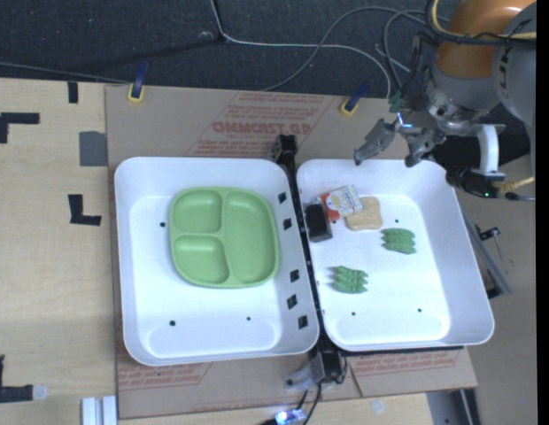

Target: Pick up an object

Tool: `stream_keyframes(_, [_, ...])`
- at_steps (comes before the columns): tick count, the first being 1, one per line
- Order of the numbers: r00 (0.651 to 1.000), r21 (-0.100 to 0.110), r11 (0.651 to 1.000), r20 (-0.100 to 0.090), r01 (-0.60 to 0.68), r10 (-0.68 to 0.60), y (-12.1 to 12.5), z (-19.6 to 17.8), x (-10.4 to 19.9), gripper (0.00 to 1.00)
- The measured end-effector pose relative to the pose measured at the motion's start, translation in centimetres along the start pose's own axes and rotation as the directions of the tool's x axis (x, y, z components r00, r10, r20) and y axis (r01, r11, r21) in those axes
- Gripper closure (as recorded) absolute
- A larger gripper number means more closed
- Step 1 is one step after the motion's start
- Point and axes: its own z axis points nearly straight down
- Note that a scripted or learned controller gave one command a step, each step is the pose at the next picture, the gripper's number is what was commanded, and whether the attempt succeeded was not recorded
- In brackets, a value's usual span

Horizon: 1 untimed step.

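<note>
The right bin [452, 264] holds two green pea pods, one pod [399, 241] toward the right and another pod [349, 279] nearer the middle. A tan bread slice [366, 214] lies at the bin's back, beside a small white packet [344, 200] with red print and a black block [316, 221]. My gripper [398, 143] hangs above the back rim of the right bin, open, with nothing between its fingers [372, 144]. It is well apart from all the objects.
The left bin [142, 237] bears a green divided plate [225, 236]. A black clamp strip [297, 237] runs between the two bins. Cables trail across the dark backdrop behind the cardboard sheet [248, 118]. The arm's orange band [487, 11] is at the top right.
</note>
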Motion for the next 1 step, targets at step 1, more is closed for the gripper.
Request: stream_keyframes(1, [1.0,-0.012,1.0,0.001,0.003,-0.003,0.19,-0.76,0.02,0.0])
